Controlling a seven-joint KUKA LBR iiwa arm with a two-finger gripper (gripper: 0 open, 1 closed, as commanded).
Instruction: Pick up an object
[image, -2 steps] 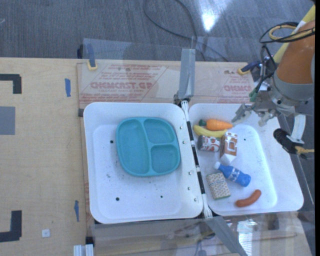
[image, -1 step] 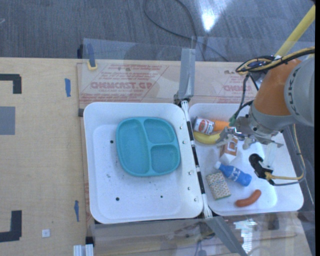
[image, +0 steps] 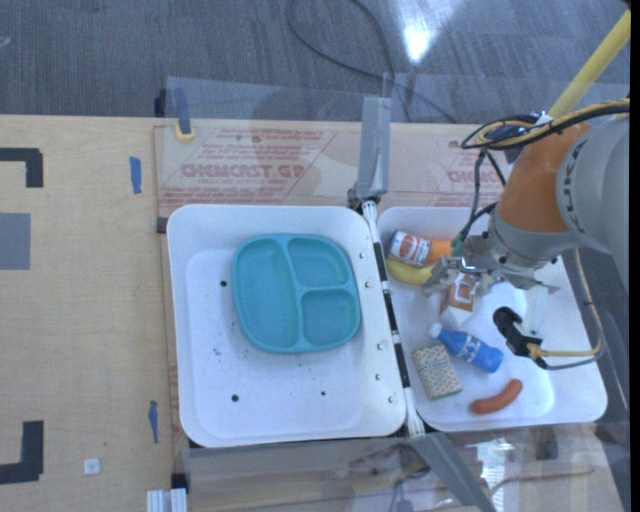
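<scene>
From above, the gripper (image: 462, 285) hangs low in the right bin (image: 585, 395), beside the banana (image: 408, 271) and small bottle (image: 418, 246). I cannot tell its grip state. The teal plate (image: 296, 292) lies in the left bin (image: 200, 380).

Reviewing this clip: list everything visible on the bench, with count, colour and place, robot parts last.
Shallow white plastic bins: two, side by side on the bench.
Teal divided plastic plate: one, left bin, toward the back.
Yellow banana: one, right bin, back left.
Small bottle with orange cap: one, white and orange, behind the banana.
Blue plastic bottle with white cap: one, right bin, middle.
Speckled beige sponge block: one, front left.
Reddish-orange sausage: one, front.
Robot arm: grey with orange band; tool low over the right bin.
</scene>
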